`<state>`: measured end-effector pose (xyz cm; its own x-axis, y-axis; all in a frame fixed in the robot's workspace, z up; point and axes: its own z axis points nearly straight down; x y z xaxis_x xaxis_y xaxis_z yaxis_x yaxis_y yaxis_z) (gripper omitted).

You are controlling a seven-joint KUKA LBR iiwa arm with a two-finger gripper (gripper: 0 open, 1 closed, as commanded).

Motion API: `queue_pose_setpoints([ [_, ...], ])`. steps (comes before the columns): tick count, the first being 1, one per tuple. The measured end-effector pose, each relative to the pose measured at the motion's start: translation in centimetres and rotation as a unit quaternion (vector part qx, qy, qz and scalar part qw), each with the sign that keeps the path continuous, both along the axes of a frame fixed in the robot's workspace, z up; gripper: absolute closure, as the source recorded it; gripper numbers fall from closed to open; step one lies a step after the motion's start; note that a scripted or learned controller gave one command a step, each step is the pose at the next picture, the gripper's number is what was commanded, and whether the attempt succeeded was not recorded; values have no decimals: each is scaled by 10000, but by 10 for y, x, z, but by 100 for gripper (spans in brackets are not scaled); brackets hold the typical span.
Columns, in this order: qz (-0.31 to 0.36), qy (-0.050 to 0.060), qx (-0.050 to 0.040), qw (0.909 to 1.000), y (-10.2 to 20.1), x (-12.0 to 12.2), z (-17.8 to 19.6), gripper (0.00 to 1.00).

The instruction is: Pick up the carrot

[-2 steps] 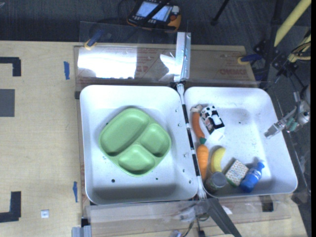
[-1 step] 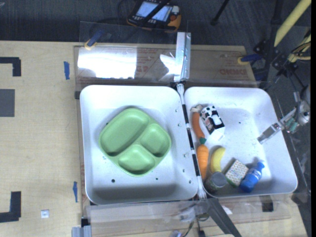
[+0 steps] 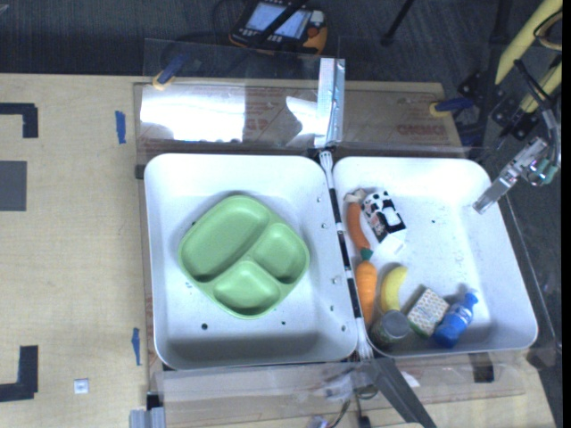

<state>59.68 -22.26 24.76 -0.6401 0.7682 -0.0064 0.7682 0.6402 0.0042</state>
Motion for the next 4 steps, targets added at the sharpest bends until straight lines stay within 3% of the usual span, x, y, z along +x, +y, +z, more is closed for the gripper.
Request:
queue_pose_setpoints([
  [1,1103,-8,-12,9939,0,38,70,0],
  [2,1612,17,-2,9869,-1,-54,1,0],
  [3,3009,17,-5,9536,13,-49,-56,0],
  [4,1587,-5,-10,9873,47,26,23,0],
])
